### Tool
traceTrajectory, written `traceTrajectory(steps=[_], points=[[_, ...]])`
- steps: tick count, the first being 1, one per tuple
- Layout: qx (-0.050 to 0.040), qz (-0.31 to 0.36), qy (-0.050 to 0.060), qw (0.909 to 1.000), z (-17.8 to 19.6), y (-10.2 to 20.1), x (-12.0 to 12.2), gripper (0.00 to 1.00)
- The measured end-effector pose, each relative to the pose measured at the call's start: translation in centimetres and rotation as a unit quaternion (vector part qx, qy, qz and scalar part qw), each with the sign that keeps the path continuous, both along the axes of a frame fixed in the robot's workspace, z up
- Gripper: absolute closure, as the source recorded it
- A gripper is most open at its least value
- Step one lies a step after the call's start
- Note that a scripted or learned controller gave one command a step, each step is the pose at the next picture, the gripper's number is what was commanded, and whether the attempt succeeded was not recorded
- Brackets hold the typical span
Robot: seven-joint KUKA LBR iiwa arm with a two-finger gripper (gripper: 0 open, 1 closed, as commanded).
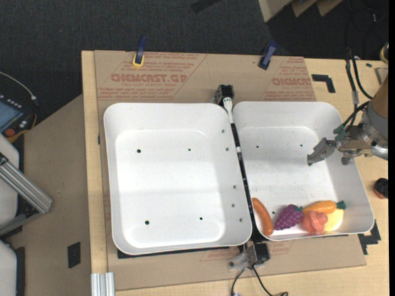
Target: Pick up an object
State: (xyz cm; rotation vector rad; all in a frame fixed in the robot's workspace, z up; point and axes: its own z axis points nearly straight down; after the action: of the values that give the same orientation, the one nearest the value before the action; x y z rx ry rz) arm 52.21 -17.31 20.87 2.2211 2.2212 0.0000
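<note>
Cardboard-topped bench (185, 73) on dark carpet, two white bins side by side, blue clamps at the bench's far edge. Left bin (117, 165) beside right bin (290, 113). Toy food bunched in right bin's near corner: sausage (262, 216), purple grapes (289, 217), orange carrot (321, 207), red piece (313, 222). Gripper (321, 151) over right bin's right side, well apart from the toys, nothing visibly grasped; open or closed: cannot tell.

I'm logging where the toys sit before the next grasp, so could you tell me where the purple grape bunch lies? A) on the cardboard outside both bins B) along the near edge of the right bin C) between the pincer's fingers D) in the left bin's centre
B: the purple grape bunch lies along the right bin's near edge, between the orange sausage-shaped toy and the red and yellow toys.
</note>
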Motion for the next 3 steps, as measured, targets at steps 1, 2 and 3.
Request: traceTrajectory(steps=[1,2,3], points=[[0.0014,-0.001,0.002,1.0,0.7,1.1,-4.4,0.0],[0.0005,0.005,-0.005,1.0,7.9,8.1,-3.3,0.0],[-0.0019,-0.004,0.0,1.0,6.7,0.3,-4.4,0.0]])
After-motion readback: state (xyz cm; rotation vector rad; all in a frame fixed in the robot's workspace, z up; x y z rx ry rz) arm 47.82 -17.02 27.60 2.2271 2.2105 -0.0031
